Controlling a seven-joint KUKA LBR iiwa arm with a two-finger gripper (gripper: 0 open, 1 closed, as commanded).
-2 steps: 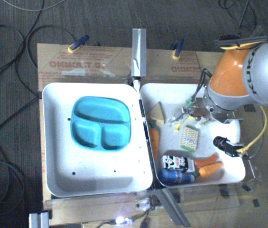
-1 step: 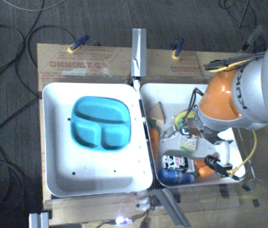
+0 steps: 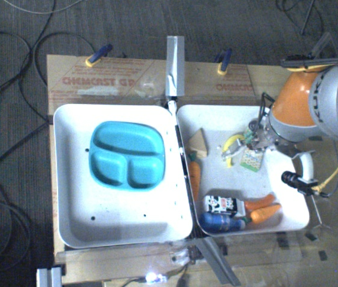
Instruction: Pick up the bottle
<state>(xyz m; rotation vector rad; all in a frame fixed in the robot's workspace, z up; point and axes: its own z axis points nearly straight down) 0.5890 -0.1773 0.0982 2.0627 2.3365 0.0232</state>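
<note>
Honestly, nothing's picked up yet. The bottle (image 3: 221, 222) lies untouched along the near edge of the right bin (image 3: 216, 115), beside the carrots (image 3: 263, 208). The pincer (image 3: 253, 139) hovers farther back over some clutter; can't tell its state.

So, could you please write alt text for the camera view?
The gripper hangs over the right bin, far from the blue bottle lying at its front edge beside carrots. The left bin holds a blue tray.
</note>
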